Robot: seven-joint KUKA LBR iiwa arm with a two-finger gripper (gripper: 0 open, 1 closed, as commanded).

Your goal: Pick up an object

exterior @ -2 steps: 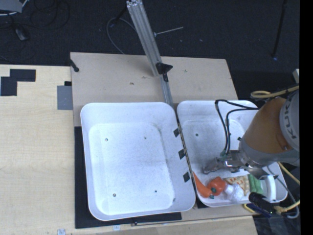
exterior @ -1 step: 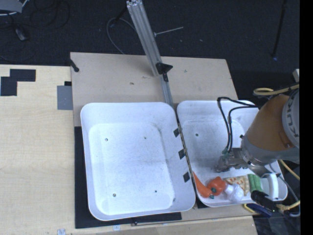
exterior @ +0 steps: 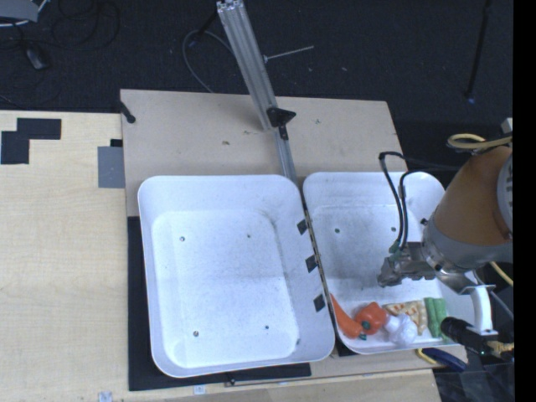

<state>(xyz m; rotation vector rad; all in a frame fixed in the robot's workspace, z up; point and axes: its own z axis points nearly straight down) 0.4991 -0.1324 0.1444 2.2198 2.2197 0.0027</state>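
Along the near edge of the right bin point(exterior: 368, 193), small things lie in a row.
Nearest sit an orange carrot-like piece point(exterior: 342, 317), a red-orange lump point(exterior: 372, 314), a white crumpled bit point(exterior: 400, 330), a tan ridged piece point(exterior: 409, 310) and a green block point(exterior: 434, 315), close together or touching. Just behind them the hand point(exterior: 399, 270) hangs low over the bin floor; whether it is clenched or released, I cannot tell. Beyond, the left bin point(exterior: 219, 193) lies beside it on the bench point(exterior: 209, 132), with a slanted metal rail point(exterior: 248, 61) farther back.
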